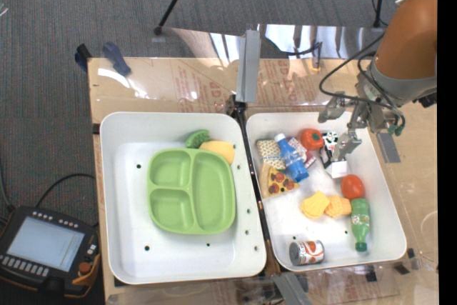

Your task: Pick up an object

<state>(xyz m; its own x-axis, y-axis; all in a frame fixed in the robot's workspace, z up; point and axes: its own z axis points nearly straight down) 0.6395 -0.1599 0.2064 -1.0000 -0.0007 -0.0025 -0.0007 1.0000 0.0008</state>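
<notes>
Arm reaches in over the right bin (396, 225), tool (341, 153) pointing down (grip state unclear).

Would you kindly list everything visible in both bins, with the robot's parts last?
Divided plate: one, green, left bin.
Toy food: two, green and yellow, behind the plate.
Bottle: one, blue, right bin.
Tomatoes: two, red, and.
Pizza slice: one.
Green bottle: one, right side.
Can: one, front.
Yellow pieces: two, centre.
Arm: orange band; gripper over right bin.
</notes>
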